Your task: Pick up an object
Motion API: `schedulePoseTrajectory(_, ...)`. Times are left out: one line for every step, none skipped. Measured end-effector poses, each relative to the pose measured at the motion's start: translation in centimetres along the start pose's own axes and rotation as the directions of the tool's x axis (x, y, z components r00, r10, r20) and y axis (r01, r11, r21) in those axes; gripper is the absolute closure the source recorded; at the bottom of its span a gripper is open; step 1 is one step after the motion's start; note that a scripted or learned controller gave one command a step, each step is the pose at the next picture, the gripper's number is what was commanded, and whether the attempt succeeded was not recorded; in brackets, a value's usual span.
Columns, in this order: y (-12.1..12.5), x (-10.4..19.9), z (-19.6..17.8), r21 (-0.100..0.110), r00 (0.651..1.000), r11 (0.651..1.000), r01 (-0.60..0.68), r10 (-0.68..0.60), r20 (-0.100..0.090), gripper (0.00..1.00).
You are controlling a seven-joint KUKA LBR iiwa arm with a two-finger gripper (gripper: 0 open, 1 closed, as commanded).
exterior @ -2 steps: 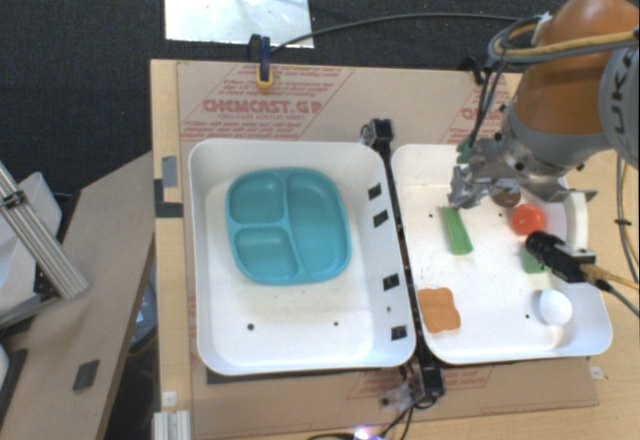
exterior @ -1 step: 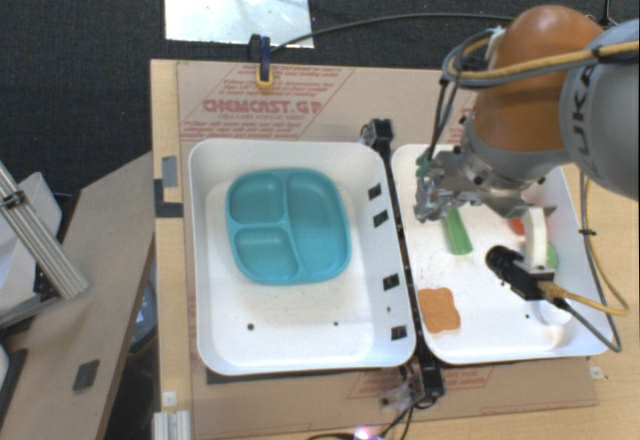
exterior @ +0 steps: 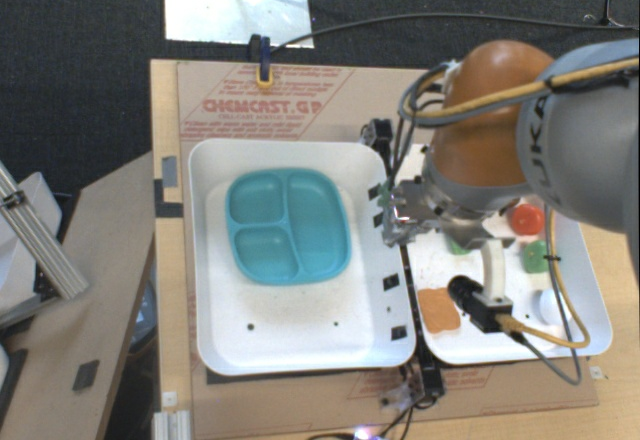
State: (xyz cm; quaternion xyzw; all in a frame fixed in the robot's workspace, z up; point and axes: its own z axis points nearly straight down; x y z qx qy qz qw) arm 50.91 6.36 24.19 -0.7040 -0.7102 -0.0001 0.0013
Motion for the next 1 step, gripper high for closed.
schedulePoseTrajectory(-1.06, 4.59, 0.35, -0.002, 1.000, 1.000, 0.001, -0.001, -0.001, 1.00)
